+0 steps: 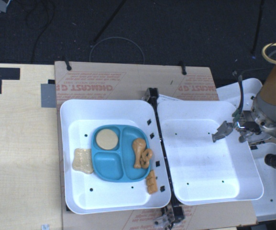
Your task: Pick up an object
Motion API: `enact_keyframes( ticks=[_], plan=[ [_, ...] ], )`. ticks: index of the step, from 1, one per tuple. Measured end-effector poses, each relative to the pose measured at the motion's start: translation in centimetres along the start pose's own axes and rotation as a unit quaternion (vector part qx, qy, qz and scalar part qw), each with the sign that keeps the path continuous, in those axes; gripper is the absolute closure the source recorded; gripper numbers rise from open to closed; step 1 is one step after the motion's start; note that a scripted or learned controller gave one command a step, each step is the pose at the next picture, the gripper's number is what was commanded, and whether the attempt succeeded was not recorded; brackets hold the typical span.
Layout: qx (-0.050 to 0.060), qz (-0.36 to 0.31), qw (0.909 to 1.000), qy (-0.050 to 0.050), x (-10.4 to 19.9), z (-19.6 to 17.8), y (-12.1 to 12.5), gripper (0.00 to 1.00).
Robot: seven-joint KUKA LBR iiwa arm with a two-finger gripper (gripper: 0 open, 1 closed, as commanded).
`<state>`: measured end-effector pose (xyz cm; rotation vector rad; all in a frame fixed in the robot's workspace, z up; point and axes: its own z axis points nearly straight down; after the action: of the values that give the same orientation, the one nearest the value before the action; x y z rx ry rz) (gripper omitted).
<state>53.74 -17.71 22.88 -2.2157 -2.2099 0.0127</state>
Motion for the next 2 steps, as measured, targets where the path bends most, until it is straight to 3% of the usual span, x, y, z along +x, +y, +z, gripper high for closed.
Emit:
enact_keyframes(
  ticks=[1, 2],
  plan=[
    [-0.007, -0.001, 1.0, -0.002, 0.0, -0.7, 0.3, 0.0],
    [-0.003, -0.001, 1.0, 0.0, -0.5, 5.5, -0.1, 0.0]
  ],
)
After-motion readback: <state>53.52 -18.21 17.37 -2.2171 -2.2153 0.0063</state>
